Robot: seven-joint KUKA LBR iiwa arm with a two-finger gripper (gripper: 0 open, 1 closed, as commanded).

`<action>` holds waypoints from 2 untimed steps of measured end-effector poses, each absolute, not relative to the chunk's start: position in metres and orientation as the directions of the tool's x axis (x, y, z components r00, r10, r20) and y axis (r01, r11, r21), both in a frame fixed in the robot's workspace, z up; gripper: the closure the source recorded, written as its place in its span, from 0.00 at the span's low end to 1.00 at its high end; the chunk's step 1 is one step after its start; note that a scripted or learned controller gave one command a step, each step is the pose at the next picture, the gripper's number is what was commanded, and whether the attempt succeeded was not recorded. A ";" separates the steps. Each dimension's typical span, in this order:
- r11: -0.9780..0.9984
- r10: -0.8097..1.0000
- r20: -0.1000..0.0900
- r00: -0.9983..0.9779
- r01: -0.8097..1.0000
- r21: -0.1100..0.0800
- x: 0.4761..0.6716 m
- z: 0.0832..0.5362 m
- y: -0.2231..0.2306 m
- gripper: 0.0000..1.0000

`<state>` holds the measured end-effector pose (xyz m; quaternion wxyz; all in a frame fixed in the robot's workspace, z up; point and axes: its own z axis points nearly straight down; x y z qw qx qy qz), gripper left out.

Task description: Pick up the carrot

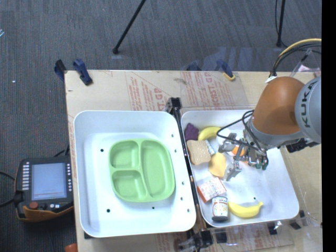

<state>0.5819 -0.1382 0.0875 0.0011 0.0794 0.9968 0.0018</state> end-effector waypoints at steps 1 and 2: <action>0.988 0.156 -0.004 -0.988 0.156 0.004 0.583 0.098 -0.137 1.00; 0.991 -0.135 0.002 -0.991 -0.135 0.003 0.504 0.087 -0.152 1.00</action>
